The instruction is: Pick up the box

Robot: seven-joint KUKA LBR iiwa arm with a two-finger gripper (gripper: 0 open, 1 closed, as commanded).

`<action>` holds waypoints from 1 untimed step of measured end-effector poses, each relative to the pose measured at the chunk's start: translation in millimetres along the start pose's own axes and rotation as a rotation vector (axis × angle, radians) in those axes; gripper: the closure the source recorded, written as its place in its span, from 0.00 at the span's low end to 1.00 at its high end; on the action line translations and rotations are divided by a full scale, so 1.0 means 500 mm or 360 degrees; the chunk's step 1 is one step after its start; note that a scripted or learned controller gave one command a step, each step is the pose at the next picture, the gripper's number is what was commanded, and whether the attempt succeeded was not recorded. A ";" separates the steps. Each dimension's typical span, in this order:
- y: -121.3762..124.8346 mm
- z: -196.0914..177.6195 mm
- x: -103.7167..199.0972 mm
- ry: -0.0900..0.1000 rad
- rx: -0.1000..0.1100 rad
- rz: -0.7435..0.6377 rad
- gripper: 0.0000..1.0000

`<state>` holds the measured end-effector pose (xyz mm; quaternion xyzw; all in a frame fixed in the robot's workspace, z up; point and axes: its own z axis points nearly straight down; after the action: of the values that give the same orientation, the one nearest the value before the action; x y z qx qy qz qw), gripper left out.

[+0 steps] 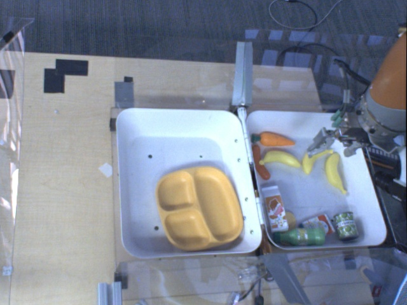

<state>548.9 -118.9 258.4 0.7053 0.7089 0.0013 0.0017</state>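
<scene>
Camera view. Right bin (pixel 376 230): box (pixel 275 208) lies flat at 7 o'clock, beside the green bottle (pixel 299 236). Can (pixel 345 225) at 5 o'clock. Carrot (pixel 276 140) and bananas (pixel 333 170) toward 12. Gripper (pixel 332 138) at 1 o'clock, fingers spread, holding nothing, well apart from the box. Left bin (pixel 130 170): yellow divided tray (pixel 199 206).

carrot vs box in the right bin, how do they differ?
The carrot is orange and tapered; the box is white with a red print and flat-sided. The carrot lies crosswise near the bin's far edge; the box lies lengthwise against the left wall, nearer the front. The end effector hovers closer to the carrot than to the box. Both lie in the right bin.
</scene>
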 end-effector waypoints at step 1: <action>-0.113 0.337 0.022 -0.0006 -0.0019 0.0237 0.00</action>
<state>493.2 -108.4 89.5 0.7560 0.6545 0.0044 0.0072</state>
